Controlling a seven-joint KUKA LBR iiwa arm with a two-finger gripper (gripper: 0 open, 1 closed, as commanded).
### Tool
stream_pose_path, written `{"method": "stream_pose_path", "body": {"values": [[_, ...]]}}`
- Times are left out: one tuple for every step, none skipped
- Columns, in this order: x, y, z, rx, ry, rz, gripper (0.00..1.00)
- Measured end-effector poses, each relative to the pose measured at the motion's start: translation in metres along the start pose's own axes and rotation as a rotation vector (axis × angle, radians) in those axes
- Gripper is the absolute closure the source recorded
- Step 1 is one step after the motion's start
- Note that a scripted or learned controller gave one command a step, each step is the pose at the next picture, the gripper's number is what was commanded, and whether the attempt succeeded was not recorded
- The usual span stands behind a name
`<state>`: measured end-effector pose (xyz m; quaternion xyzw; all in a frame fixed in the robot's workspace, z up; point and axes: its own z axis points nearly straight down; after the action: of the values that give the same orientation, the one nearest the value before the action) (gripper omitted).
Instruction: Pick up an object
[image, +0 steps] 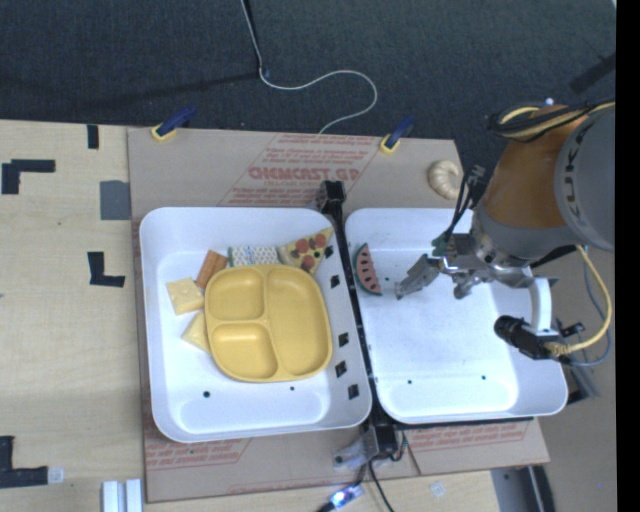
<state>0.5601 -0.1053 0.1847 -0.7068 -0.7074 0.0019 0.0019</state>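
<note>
Hand (437, 277) empty, above right bin (440, 390)

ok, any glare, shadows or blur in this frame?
Camera view: even, soft light; the right bin floor looks washed out, near-featureless white; faint shadow under the yellow plate; the gripper is slightly soft; small toys beside the plate are too blurry to identify.

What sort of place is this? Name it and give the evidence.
Most likely a robotics lab bench set up for grasping trials. Two white bins sit side by side on cardboard clipped to the bench, a yellow divided plate and toy food pieces lie in the left one, and the arm's gripper hangs over the right one.
</note>
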Motion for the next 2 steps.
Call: {"method": "stream_pose_path", "body": {"values": [[-0.005,-0.001,0.046,0.002,0.0,0.0,0.0],[-0.004,-0.002,0.1,0.001,0.0,0.0,0.0]]}}
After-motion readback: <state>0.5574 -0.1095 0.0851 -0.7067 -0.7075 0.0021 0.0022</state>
